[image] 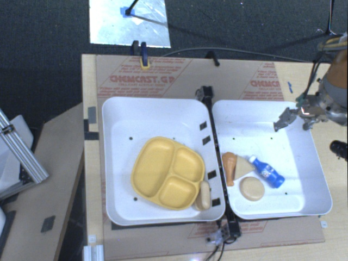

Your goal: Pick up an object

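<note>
Metal gripper (296,119) hangs above glossy blue bottle (267,172).

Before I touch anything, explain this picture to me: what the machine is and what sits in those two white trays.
One camera looks down at a slant on a bench. The machine is a robot arm reaching in from the right; its gripper hangs over the right bin, holding nothing that I can see. The right bin holds a blue bottle, a round tan piece and an orange-brown piece. The left bin holds a yellow divided tray with a small beige item beside it.
</note>
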Controlling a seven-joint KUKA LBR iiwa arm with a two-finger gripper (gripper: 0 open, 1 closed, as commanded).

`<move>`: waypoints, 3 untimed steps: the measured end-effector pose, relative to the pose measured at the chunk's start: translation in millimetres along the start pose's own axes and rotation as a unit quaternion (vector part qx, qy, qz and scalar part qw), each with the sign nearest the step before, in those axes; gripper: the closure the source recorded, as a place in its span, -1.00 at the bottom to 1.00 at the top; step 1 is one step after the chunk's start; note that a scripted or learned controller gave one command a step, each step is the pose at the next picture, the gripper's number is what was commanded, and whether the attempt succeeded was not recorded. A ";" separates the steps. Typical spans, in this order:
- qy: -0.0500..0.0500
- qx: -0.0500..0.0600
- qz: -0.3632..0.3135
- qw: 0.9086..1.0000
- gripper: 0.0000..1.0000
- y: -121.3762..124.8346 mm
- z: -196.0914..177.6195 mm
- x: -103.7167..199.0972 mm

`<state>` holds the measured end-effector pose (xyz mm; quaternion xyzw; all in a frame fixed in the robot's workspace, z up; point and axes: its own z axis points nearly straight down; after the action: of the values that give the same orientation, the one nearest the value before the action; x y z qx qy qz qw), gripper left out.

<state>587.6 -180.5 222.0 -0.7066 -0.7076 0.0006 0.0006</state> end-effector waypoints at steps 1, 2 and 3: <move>0.001 0.000 0.000 1.000 -1.00 -6.8 54.9 8.2; 0.000 0.001 0.000 1.000 -1.00 -10.7 117.1 7.4; -0.001 -0.003 0.000 1.000 1.00 -8.5 102.5 6.6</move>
<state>578.9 -174.0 119.5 -0.7063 -0.7079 -0.0010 -0.0021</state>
